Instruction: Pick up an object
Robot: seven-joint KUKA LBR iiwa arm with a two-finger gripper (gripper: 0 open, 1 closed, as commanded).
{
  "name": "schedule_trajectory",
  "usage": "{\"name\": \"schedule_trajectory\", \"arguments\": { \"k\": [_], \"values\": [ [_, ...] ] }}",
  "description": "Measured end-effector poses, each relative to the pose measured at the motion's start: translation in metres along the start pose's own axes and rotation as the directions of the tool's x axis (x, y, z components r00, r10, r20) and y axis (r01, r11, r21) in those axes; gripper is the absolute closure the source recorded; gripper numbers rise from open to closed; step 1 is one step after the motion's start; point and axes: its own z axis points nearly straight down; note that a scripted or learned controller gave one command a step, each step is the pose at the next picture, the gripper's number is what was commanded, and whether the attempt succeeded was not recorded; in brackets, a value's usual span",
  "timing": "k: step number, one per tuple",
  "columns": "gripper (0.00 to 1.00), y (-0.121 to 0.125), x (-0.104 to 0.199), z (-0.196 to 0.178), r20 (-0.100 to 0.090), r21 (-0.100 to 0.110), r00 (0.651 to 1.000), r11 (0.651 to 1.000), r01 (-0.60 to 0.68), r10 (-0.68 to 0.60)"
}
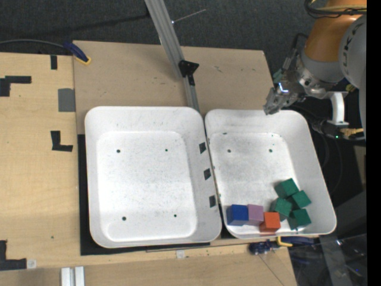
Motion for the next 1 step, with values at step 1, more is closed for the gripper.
{"name": "schedule_trajectory", "arguments": {
  "k": [1],
  "values": [
    [1.0, -0.0214, 0.0415, 0.0033, -0.001, 0.005, 1.0, 1.0, 0.002, -0.002]
  ]
}}
